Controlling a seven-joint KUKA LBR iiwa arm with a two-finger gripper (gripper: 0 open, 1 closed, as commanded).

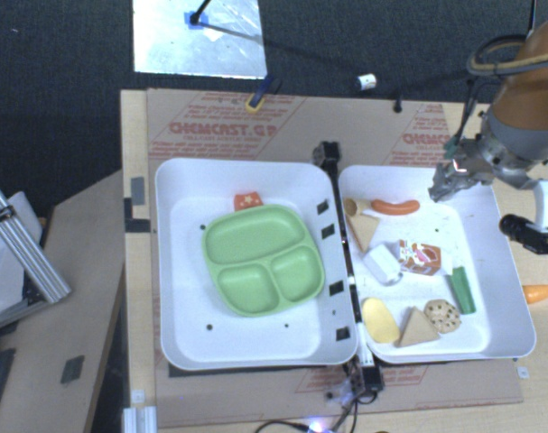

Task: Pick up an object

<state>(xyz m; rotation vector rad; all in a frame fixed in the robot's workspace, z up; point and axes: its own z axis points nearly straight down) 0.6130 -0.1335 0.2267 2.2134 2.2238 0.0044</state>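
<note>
My gripper [442,188] hangs over the far part of the right bin [504,282], just right of an orange sausage [395,207]. Nothing shows between its tips, and no object rides with it. Below it in the same bin lie a tan wedge [361,231], a white block [381,263], a red and white carton [420,257], a green stick [461,290], a yellow piece [378,319], a tan slice [417,328] and a cookie [442,314].
The left bin [179,242] holds a green divided plate [262,259] and a small red block [247,201] behind it. A black divider [339,242] runs between the bins. An orange carrot-like piece [543,290] lies outside the right bin's edge.
</note>
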